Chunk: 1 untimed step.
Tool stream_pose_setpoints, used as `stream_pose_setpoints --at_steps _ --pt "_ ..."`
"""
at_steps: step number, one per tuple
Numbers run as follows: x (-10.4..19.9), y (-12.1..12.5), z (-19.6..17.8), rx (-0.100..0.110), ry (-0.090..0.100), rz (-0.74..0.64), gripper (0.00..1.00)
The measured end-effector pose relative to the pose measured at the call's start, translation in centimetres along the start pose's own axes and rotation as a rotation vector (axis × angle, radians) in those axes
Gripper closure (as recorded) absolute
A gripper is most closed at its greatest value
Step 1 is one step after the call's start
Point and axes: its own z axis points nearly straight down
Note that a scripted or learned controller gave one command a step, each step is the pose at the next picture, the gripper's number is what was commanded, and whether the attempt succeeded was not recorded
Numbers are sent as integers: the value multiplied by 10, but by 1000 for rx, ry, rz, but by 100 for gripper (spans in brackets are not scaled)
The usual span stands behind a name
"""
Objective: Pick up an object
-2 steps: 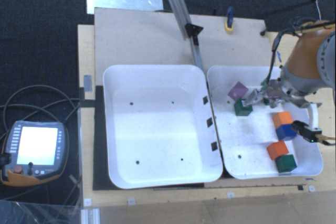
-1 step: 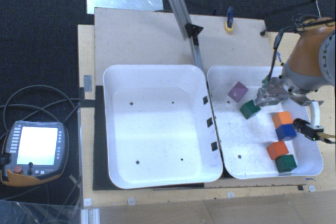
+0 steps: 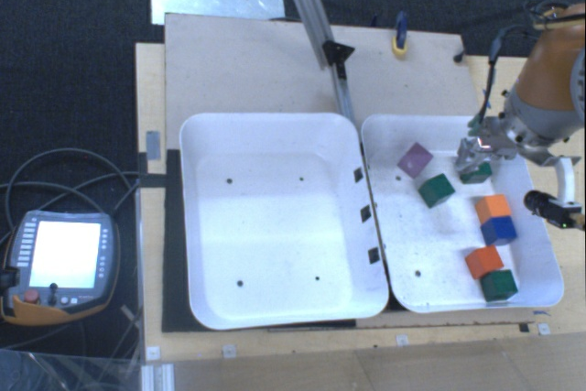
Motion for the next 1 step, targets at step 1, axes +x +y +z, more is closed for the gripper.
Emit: stream_pose_setpoints --at_steps 1 --pt "4 4 -45 0 0 0 100"
